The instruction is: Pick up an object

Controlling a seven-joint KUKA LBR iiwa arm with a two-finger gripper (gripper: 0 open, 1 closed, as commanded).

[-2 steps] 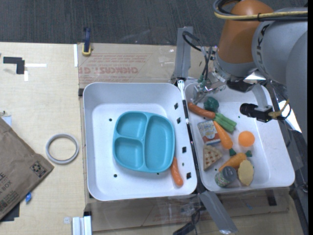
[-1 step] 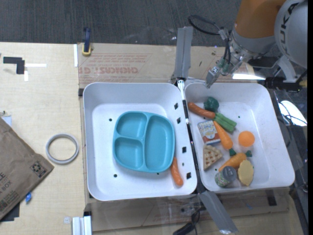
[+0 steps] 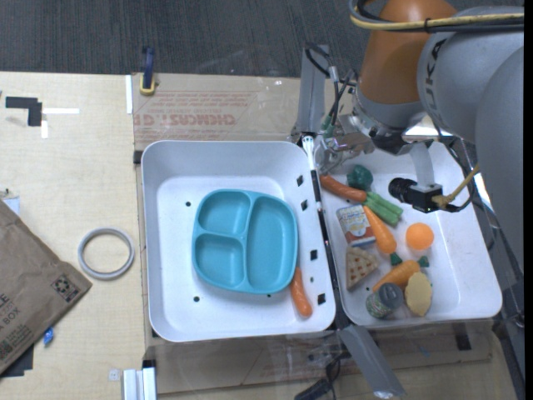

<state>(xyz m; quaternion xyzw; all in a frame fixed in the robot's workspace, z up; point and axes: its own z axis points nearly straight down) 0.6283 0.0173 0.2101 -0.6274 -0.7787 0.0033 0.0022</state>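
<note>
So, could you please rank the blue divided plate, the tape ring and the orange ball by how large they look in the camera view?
Largest to smallest:
1. blue divided plate
2. tape ring
3. orange ball

From my seat I see the arm (image 3: 466, 48) hanging over the right bin (image 3: 475, 307), above a carrot (image 3: 343, 189), a green piece (image 3: 360, 176) and an orange ball (image 3: 420, 237). In the left bin (image 3: 158, 248) a blue divided tray (image 3: 246, 242) lies with a sausage (image 3: 301, 293) touching its right edge.
</note>
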